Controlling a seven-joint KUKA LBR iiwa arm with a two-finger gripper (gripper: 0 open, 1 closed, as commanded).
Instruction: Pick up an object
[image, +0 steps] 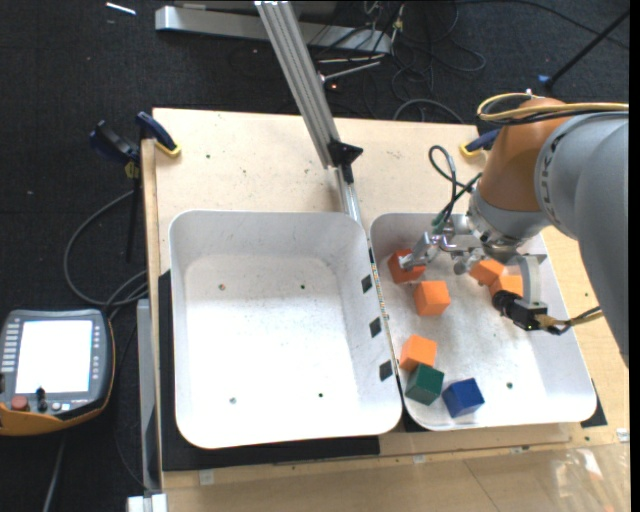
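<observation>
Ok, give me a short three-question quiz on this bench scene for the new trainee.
1. True or false: all the blocks lie in the right bin.
2. Which block lies nearest the bench's front edge? A) the green block B) the blue block C) the red block
3. Fill in: the green block touches an ______ block just behind it.

Key: 1 true. 2 B. 3 orange.
</observation>
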